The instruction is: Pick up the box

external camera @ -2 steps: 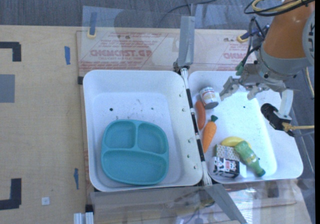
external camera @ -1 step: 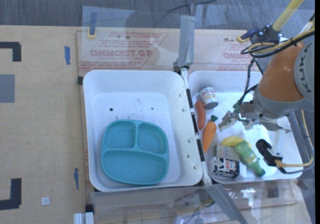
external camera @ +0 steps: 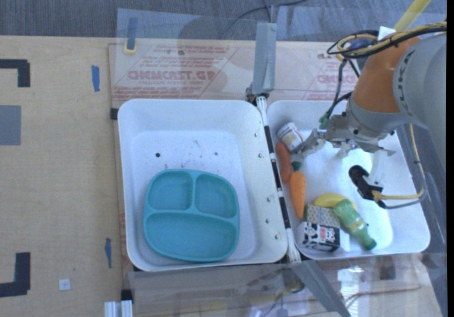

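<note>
Box (external camera: 321, 228) lies at right bin's (external camera: 418, 237) near-left corner, pressed between bin wall and green bottle (external camera: 353, 220), carrots (external camera: 298, 191) just beyond. Open floor mid-bin. Arm (external camera: 386, 89) reaches in from right; jaws' state: cannot tell.

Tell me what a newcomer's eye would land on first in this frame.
The teal divided plate lying alone in the left bin, then the grey arm with its orange band reaching over the right bin. Below the arm sit carrots, a green bottle and the black-and-white box near the front edge.
</note>
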Action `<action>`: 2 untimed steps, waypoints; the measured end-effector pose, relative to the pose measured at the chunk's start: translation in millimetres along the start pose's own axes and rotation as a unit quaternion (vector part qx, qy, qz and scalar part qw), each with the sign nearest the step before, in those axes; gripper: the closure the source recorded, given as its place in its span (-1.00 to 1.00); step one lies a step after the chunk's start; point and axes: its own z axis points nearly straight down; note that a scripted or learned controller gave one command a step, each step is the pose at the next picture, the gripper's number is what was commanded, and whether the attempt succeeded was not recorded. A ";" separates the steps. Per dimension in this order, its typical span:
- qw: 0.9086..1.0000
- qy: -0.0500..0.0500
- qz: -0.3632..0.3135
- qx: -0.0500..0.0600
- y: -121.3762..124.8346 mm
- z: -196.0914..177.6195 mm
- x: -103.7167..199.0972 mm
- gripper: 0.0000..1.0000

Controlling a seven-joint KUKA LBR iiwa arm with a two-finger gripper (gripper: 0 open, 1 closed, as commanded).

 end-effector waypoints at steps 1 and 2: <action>1.000 0.000 0.002 -0.003 1.6 -12.1 -1.9 1.00; 0.997 0.001 0.076 0.004 -44.2 -45.9 -23.0 1.00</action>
